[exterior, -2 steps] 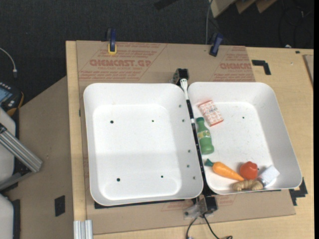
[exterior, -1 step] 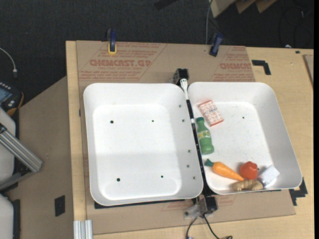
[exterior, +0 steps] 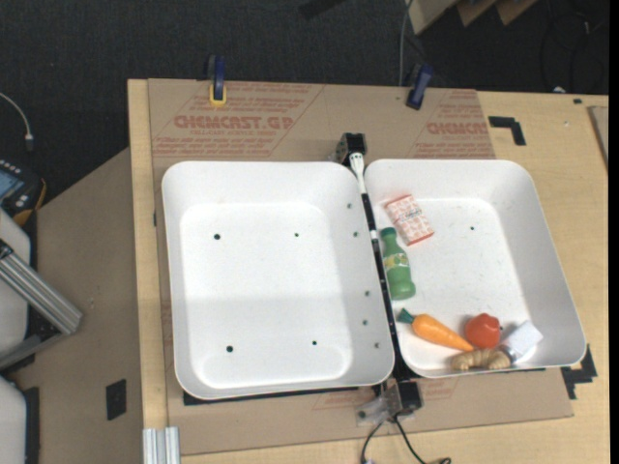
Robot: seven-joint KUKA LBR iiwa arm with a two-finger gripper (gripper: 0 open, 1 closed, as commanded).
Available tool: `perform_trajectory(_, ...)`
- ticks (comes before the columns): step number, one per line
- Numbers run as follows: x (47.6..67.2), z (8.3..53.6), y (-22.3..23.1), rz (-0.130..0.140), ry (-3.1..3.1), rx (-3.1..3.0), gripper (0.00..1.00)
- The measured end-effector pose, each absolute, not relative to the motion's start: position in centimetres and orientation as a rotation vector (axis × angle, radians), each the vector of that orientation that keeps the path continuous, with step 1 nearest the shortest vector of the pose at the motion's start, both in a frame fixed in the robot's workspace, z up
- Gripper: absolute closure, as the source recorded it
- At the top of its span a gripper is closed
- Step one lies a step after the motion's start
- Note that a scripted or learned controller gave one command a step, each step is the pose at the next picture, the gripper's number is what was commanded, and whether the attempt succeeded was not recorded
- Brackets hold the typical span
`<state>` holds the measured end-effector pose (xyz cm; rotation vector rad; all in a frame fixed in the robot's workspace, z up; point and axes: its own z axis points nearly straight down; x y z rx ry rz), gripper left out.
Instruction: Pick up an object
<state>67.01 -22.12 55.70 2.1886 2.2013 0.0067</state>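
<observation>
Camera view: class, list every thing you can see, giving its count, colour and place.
Bins: two, white, side by side on the board; left bin, right bin.
Board: one, tan with red lettering, under the bins.
Clamps: two, at the board's far edge; one blue and yellow, the other blue.
Packet: one, red and white, right bin, far part.
Bottle: one, green, right bin, along its left wall.
Carrot: one, orange, right bin, near part.
Tomato: one, red, right of the carrot.
Ginger root: one, tan, near wall.
</observation>
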Motion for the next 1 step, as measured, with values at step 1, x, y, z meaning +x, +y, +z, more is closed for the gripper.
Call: perform_trajectory(1,67.06,56.83,-22.07,0.009,2.198,2.183,1.00)
